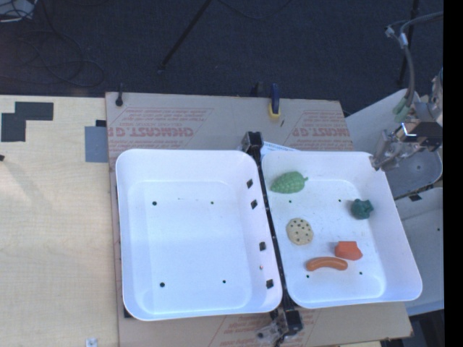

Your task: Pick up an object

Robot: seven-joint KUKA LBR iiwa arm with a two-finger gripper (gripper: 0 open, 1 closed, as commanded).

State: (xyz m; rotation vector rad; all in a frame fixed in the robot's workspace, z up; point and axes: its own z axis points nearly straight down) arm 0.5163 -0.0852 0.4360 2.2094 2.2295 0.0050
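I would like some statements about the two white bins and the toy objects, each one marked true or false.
1. The green leaf lies in the right bin. True.
2. The sausage lies in the left bin. False: it lies in the right bin, near its front wall.
3. The gripper holds the cookie. False: the cookie lies on the bin floor, apart from the gripper.
4. The orange piece lies just beside the sausage. True.
5. The dark green piece lies right of the cookie. True.
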